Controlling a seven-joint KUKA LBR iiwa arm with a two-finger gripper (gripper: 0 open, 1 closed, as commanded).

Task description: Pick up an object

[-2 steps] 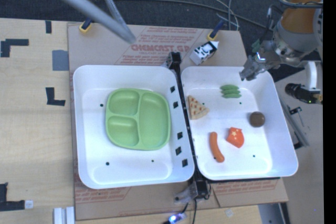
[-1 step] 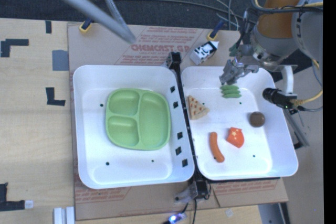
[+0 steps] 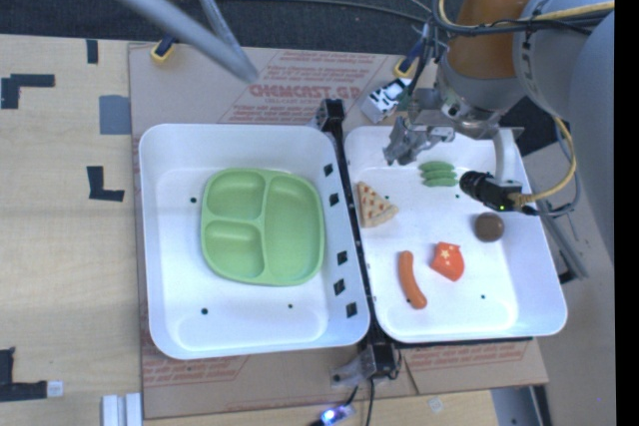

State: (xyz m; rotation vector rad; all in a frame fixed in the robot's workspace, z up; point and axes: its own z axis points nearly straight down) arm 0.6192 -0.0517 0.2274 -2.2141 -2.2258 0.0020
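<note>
The right bin (image 3: 529, 309) holds several toy foods: a green pea pod (image 3: 438, 175), a waffle-patterned pizza slice (image 3: 374, 205), a brown round piece (image 3: 488, 226), a red strawberry-like piece (image 3: 448, 260) and an orange-red sausage (image 3: 410, 278). My gripper (image 3: 406, 146) hangs over the bin's back left part, just left of the pea pod and above the pizza slice. Nothing shows between its fingers.
The left bin (image 3: 170, 214) carries a green divided plate (image 3: 264, 225). A black divider with clips (image 3: 341, 205) runs between the bins. Cables and a black fitting (image 3: 491, 191) trail from the arm over the right bin's back right. A grey pole (image 3: 150, 0) crosses the upper left.
</note>
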